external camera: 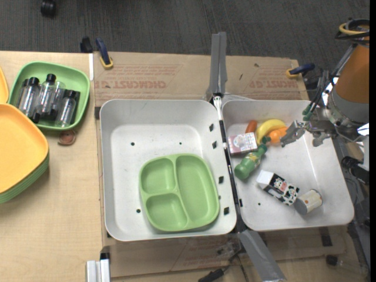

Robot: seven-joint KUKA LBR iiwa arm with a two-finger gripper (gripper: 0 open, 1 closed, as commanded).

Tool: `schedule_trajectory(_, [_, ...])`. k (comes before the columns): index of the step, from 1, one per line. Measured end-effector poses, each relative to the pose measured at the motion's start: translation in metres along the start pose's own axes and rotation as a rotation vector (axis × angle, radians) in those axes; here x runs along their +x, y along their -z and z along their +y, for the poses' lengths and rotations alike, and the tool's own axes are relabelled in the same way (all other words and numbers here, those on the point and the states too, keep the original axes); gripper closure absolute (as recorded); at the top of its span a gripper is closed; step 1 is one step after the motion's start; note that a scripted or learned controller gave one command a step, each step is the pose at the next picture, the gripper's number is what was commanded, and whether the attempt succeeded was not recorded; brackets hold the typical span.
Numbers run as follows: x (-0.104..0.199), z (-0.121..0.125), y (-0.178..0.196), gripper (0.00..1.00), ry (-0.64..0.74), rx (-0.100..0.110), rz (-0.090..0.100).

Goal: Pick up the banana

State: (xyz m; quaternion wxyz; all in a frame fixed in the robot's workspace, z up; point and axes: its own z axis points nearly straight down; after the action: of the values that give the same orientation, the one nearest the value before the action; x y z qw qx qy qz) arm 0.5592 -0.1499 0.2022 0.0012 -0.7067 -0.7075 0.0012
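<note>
The yellow banana [269, 126] lies curved near the back of the right bin [329, 216]. An orange fruit [276, 136] touches its right end and a red item [251, 126] lies at its left. My gripper [305, 135] hangs over the right bin just right of the banana and the orange. Its fingers are spread open with nothing between them. The left fingertip [291, 134] is close to the orange.
The right bin also holds a pink box [242, 143], a green bottle [249, 164], a black-and-white carton [278, 187] and a small can [309, 200]. A green divided tray [178, 191] lies in the left bin [117, 157]. Bottles in a green dish [48, 96] and orange plates [20, 151] sit far left.
</note>
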Motion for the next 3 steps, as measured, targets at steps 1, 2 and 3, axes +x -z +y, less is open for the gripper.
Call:
schedule_trajectory(1, [-0.045, 0.052, -0.111, 0.00, 0.209, -0.004, -0.001])
schedule_trajectory(2, [-0.044, 0.077, -0.111, 0.00, 0.201, 0.001, 0.000])
schedule_trajectory(3, [-0.045, 0.090, -0.114, 0.00, 0.183, 0.041, 0.009])
